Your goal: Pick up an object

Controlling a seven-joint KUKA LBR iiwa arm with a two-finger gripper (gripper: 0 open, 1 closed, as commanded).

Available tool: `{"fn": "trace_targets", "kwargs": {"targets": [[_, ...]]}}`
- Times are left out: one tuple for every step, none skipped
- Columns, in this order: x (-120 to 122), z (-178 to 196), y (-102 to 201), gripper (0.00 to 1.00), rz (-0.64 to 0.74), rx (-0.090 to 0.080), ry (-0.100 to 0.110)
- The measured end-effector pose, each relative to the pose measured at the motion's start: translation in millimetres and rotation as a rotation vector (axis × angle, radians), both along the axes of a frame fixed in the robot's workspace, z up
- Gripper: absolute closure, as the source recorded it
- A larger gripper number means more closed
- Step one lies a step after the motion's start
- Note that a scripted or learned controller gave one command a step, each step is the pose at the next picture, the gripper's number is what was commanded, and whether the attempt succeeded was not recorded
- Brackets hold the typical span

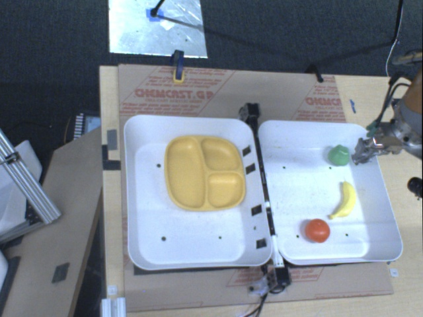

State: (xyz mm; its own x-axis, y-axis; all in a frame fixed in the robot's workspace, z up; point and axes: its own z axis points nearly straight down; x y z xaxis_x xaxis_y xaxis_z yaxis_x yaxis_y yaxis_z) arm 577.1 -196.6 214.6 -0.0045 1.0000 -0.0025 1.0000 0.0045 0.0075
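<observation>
Three small things lie in the right bin (297,246): a green round object (340,154) near the far right, a yellow banana (344,201) below it, and a red-orange tomato-like ball (317,230) near the front. My gripper (363,150) reaches in from the right edge, just right of the green object and close to it. Nothing shows between the fingers.
The left bin (145,243) holds a yellow divided plate (203,172). A black divider strip (259,177) runs between the bins. Cardboard lies under both bins, and a silver sheet (157,18) sits behind the bench.
</observation>
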Motion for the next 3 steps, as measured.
{"fn": "trace_targets", "kwargs": {"targets": [[1.5,36.4,-0.3,1.00,0.001,0.000,0.002],[6.6,31.5,42.4,1.00,0.004,0.003,0.006],[19.4,19.8,96.4,1.00,0.006,0.004,0.005]]}}
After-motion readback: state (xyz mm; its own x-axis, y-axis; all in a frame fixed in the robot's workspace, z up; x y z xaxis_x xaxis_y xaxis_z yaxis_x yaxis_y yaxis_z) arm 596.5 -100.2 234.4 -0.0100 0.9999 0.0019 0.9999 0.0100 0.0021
